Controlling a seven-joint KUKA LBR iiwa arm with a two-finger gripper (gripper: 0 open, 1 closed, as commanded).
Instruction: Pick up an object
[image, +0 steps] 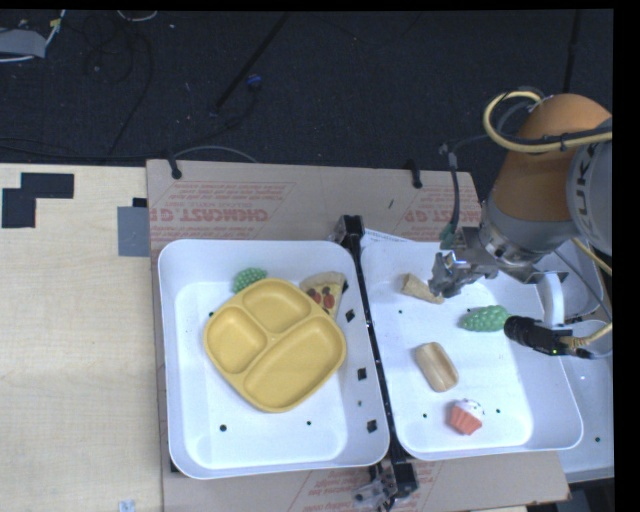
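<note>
My gripper (447, 277) hangs over the back of the right bin (520, 435), just right of a small tan wedge (420, 289) that lies on the bin floor. A green bumpy toy (485, 319) lies to the gripper's lower right. A tan bread roll (436, 366) rests mid-bin, and a small cupcake toy with an orange base (465, 416) sits near the front. I see nothing between the fingers.
The left bin (190, 420) holds a yellow divided plate (276, 343), a green toy (250, 277) behind it and a pizza slice toy (324, 292) at its back right. A black divider (366, 340) separates the bins.
</note>
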